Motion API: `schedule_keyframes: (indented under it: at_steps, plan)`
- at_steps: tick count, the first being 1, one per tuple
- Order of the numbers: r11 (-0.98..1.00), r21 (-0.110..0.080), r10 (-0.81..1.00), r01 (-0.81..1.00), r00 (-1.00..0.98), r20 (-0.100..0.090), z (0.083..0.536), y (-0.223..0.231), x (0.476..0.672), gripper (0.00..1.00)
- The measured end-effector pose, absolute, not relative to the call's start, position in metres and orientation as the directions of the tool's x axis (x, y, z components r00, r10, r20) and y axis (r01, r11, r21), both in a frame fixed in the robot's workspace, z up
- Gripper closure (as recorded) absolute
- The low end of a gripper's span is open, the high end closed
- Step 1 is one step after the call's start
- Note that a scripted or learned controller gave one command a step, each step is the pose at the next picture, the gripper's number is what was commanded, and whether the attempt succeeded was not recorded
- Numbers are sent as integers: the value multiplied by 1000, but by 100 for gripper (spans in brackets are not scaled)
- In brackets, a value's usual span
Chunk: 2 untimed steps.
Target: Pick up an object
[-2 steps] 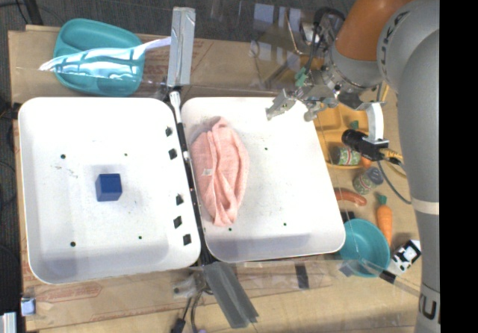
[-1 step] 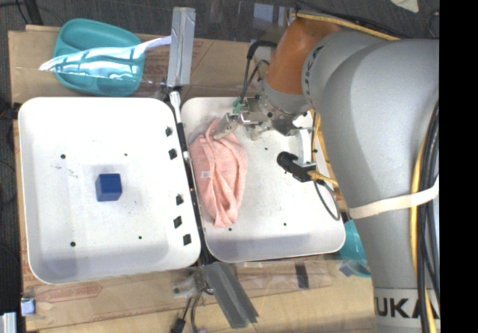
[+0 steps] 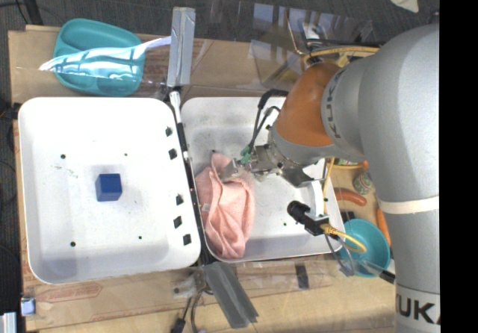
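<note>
A pink cloth point(image 3: 226, 208) lies crumpled along the left wall of the right bin point(image 3: 216, 119), its upper corner reaching toward the gripper point(image 3: 250, 162), which sits low just beside that corner. Whether the jaws are apart or together cannot be told from here. The cloth looks light, soft and floppy; it would likely bunch and drape, so pinching a raised fold near the top seems the surest hold. A blue cube point(image 3: 109, 187) rests in the left bin point(image 3: 45, 122). The arm point(image 3: 407, 175) bears the partial lettering "UK".
</note>
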State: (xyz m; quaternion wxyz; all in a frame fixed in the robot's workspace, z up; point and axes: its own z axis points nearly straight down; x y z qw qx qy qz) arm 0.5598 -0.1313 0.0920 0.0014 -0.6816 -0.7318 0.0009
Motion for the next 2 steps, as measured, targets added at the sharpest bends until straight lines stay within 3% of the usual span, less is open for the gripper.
schedule_keyframes:
  at_steps: [1, 2]
  plan:
    - [179, -1, 984, 984, -179, 0, 92, -96, 602, 0]
    - [87, -1, 996, 996, -87, 0, 93, -95, 641, 0]
